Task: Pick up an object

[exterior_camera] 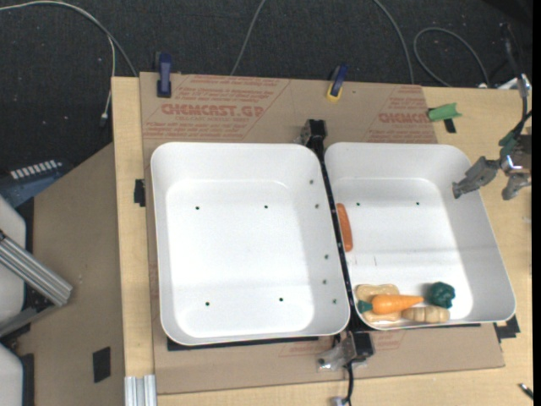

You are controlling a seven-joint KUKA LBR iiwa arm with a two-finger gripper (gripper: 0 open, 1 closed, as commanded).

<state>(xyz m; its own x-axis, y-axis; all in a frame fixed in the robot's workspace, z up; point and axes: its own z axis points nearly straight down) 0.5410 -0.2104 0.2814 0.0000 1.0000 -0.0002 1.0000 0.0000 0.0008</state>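
Note:
In the right bin several small toys lie along the near wall. Among them are an orange carrot, a dark green piece and tan pieces. A thin orange stick rests against the bin's left wall. My gripper hangs at the far right edge of the view, over that bin's right rim, well away from the toys. It is open with nothing between its fingers.
The left bin stands beside the right one on a cardboard sheet. Blue, yellow and green clamps hold the cardboard's far edge. Cables run over the dark floor behind.

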